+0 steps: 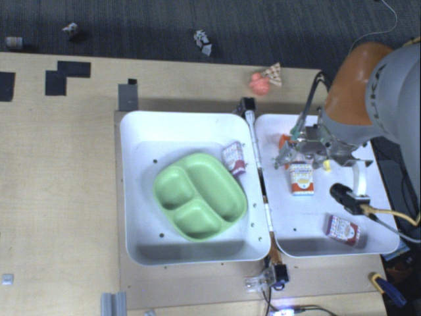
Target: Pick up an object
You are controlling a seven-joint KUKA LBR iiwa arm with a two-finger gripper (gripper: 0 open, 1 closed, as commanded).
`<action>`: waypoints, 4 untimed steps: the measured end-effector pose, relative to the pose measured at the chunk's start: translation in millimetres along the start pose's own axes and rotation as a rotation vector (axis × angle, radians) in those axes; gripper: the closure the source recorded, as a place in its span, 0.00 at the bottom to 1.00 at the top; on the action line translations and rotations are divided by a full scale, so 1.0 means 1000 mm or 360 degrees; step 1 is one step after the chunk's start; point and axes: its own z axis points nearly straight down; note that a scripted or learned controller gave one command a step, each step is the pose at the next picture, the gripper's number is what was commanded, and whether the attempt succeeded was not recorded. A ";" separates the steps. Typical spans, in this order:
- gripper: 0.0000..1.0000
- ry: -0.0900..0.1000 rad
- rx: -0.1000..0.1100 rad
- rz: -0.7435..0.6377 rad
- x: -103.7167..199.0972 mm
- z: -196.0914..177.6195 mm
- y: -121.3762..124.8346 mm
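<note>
Nearest the camera, a red-and-white packet (343, 230) is seen lying flat by the front wall of the right bin (299, 226). Farther back in the same bin an orange-and-white carton (302, 180) lies flat, and the gripper (300, 154) hangs over its far end. Whether the two touch cannot be told. How wide the gripper stands cannot be told from this angle either, and nothing is seen to be held.

The carton is judged to be the target (it is the thing closest under the tool). For a sound grasp, the gripper should be centred over the carton's middle rather than its far edge. It should then be lined up across the narrower sides and lowered straight before being closed. The packet lies well apart and should not be disturbed. The left bin (141, 150), with its green divided plate (197, 193), need not be entered.
</note>
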 end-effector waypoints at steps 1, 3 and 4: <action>0.00 -0.0001 -0.0005 0.0003 -0.047 0.098 -0.045; 1.00 -0.0002 -0.0009 -0.0009 -0.039 0.088 0.057; 0.00 -0.0002 -0.0008 -0.0009 -0.039 0.088 0.056</action>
